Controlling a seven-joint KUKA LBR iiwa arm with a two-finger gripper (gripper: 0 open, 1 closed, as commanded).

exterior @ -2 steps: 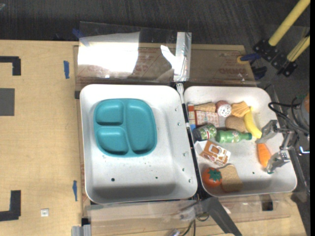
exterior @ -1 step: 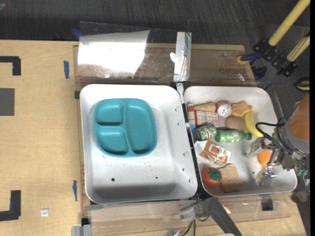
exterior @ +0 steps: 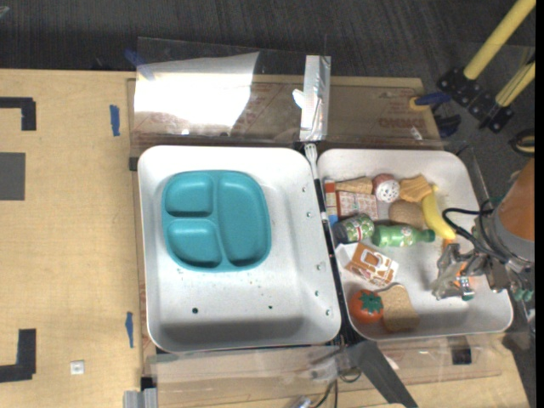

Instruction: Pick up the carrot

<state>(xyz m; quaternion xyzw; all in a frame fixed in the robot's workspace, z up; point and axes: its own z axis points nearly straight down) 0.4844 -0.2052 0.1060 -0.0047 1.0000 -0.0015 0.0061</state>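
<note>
The small orange carrot (exterior: 465, 272), probably light, stiff, slick plastic, sits right at the pincer (exterior: 453, 275). Its thicker middle looks the safest hold. Whether the pincer is clenched cannot be told.

The tabletop (exterior: 59, 228) looks like pale, matt wood or board with a fine, even grain. Both bins are smooth white plastic with a soft sheen; the left bin (exterior: 293, 228) shows small dark specks on its floor, and the right bin (exterior: 489, 308) has rounded, moulded walls. The teal tray (exterior: 217, 219) is smooth plastic, matt to slightly satin. Clear glossy sheeting (exterior: 195, 100) behind the bins throws back a bright glare. The banana (exterior: 435, 215) and tomato (exterior: 369, 307) look like shiny moulded plastic, the green bottle (exterior: 395, 235) glossy too. The packet (exterior: 371, 264) looks like printed paper or card. The claw (exterior: 455, 283) is bare, dull grey metal.
</note>
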